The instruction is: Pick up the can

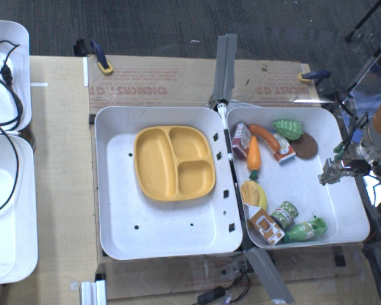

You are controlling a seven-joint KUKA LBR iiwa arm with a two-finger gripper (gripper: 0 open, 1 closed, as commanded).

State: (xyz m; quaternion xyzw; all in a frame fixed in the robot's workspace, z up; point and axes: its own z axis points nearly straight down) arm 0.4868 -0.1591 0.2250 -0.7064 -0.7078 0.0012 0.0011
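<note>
A yellow plate (174, 162) sits in the left bin (114, 189), mid-frame. In the right bin (317, 196), the can (284, 214) lies on its side at the lower middle, touching an orange box (267, 227) on its left and a green bottle (305, 230) on its right. The claw (331, 171) hovers at the right of the frame, above the bin's right part, up and right of the can and well apart from it; whether it is wide or narrow, I cannot tell. This looks like the approach step: next it must travel down-left over the can and descend.
</note>
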